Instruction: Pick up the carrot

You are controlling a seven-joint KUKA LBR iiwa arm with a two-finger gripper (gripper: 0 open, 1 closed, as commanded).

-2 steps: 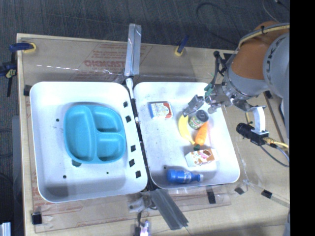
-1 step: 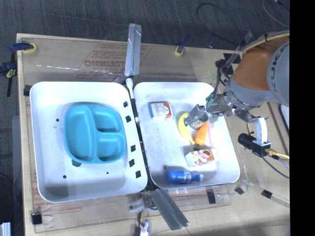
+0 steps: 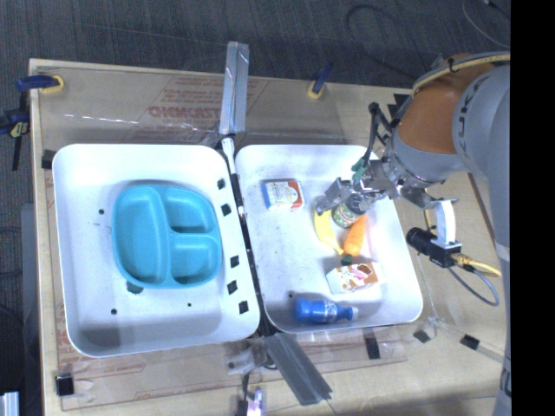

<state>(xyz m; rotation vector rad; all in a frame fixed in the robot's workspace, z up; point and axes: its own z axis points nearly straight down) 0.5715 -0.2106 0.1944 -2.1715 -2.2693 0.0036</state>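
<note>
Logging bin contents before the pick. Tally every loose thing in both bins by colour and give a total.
Blue: 2, the divided tray in the left bin and the bottle in the right bin
Orange: 1, the carrot
Yellow: 1, the banana
White with red print: 2, the upper packet and the lower packet
Total: 6

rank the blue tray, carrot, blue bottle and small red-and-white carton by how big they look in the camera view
1. blue tray, by far
2. blue bottle
3. carrot and red-and-white carton: too close to call, and the carrot's top is partly covered
</note>
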